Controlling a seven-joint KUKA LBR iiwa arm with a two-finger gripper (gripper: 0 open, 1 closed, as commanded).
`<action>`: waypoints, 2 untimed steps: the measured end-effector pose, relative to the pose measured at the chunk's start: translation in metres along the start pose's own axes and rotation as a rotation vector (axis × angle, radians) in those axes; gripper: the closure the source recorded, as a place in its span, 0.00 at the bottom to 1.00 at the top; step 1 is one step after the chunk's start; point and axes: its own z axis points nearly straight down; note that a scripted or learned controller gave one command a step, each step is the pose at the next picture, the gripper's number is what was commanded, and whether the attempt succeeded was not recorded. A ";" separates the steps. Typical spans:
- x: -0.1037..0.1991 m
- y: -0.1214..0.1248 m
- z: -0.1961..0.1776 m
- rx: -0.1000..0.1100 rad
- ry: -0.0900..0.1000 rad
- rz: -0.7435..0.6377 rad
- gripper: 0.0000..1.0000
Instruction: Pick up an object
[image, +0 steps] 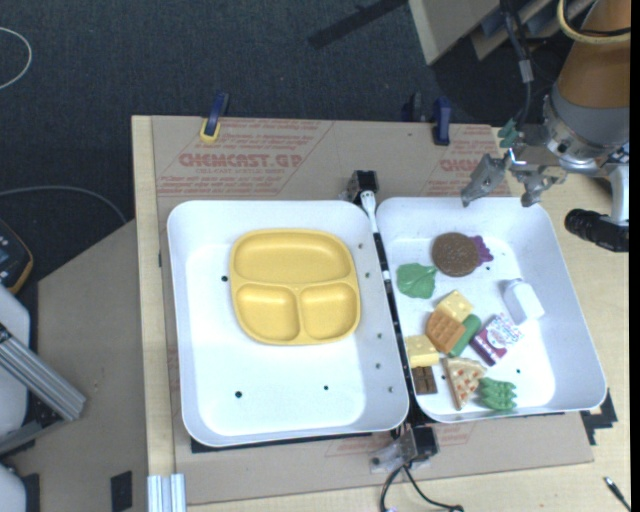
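My gripper (503, 187) hangs above the far edge of the right bin (570, 300), its two fingers spread apart with nothing between them. Below it in the bin lie toy foods: a brown round cookie (455, 254) with a purple piece beside it, a green leaf (416, 280), a yellow cheese wedge (455, 304), a waffle (443, 328), a pizza slice (462, 379), a green piece (497, 394) and a white block (520, 299). The cookie is the item closest to the gripper.
The left bin (200, 380) holds a yellow divided tray (295, 285). A black clamp (363, 186) sits at the far seam between the bins. A blue clip (440, 118) and a yellow clip (212, 122) hold the cardboard's far edge.
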 end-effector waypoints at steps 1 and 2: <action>-0.002 -0.005 0.043 0.005 0.001 0.001 0.00; -0.002 -0.008 0.086 0.007 0.001 0.001 0.00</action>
